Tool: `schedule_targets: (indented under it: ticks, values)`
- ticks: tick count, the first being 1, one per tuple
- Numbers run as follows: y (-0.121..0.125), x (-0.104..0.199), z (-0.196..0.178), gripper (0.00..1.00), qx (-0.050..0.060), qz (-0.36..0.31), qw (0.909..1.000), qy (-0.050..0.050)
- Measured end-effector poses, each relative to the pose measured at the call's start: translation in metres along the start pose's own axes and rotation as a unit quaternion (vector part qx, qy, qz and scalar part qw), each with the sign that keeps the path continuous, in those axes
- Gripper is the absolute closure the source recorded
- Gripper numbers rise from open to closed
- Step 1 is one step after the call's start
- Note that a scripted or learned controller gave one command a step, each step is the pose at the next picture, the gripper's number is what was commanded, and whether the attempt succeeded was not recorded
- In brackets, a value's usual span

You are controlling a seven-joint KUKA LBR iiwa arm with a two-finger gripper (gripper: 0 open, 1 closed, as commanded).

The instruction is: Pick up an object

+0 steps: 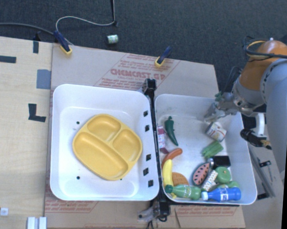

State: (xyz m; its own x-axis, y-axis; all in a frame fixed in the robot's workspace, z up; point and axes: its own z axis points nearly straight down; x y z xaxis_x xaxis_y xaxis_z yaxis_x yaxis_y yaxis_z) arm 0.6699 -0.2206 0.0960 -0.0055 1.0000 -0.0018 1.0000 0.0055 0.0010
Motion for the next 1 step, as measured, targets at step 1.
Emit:
schedule_targets:
  ticks: [1]
  values:
    - [-0.0001,0.0763,-0.0939,1.0,-0.001,0.001,1.0,0.001]
